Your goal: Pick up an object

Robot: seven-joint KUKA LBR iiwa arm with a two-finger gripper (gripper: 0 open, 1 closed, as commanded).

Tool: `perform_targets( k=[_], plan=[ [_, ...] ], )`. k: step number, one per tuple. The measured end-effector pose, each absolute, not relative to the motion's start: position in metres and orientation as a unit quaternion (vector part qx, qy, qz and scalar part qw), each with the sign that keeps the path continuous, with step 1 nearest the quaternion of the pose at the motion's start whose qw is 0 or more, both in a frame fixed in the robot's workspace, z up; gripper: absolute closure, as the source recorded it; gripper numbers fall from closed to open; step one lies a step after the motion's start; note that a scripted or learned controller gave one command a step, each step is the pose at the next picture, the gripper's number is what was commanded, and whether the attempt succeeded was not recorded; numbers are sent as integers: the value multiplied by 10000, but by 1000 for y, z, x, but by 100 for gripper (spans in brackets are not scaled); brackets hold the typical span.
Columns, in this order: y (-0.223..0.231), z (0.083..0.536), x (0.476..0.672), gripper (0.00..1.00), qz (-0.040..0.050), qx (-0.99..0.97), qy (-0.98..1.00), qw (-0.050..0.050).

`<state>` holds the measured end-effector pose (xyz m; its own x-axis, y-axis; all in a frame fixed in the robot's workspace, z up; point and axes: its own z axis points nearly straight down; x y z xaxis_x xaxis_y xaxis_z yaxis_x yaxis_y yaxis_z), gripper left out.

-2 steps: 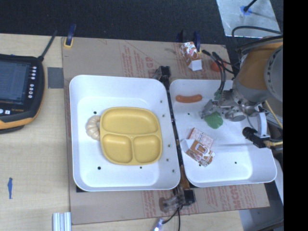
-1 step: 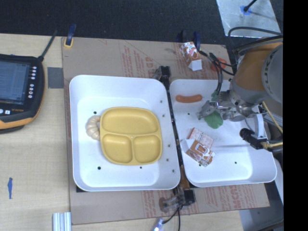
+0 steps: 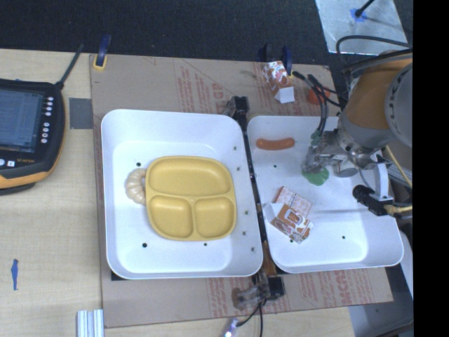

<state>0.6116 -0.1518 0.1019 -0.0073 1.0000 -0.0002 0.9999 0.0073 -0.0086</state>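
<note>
Over the right bin [image 3: 365, 255], toward its two o'clock side, the gripper [image 3: 317, 166] hangs low above a small green thing [image 3: 318, 177], which lies just beneath the fingertips and partly hidden by them. Whether the tips are spread or pressed together I cannot tell, and nothing shows the green thing pinched between them. To do the grasp well, my judgement is that the tips should straddle the green thing squarely, settle to the bin floor without scraping, then close before any lift; it looks small and soft, so an off-centre pinch could squeeze it out sideways. A sausage [image 3: 275, 144] lies near, at about ten o'clock from the gripper, and a carton [image 3: 291, 214] at about seven o'clock, both far enough apart to stay clear. The arm [image 3: 372, 97] comes in from three o'clock, orange band high, wrist bent down so the gripper points steeply at the bin. The left bin [image 3: 175, 121] holds a yellow tray [image 3: 189, 196]
</note>
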Motion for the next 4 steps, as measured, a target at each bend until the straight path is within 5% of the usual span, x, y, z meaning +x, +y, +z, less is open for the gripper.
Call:
perform_targets(
  k=[1,2,3,4],
  plan=[
    [-152,102,612,0,33,-7044,-7098,30],
    [-189,90,647,0,-36,-7035,-7106,135],
    [-176,92,633,0,-12,-7045,-7097,38],
    [-185,91,658,0,-32,-7033,-7108,88]
  ],
)
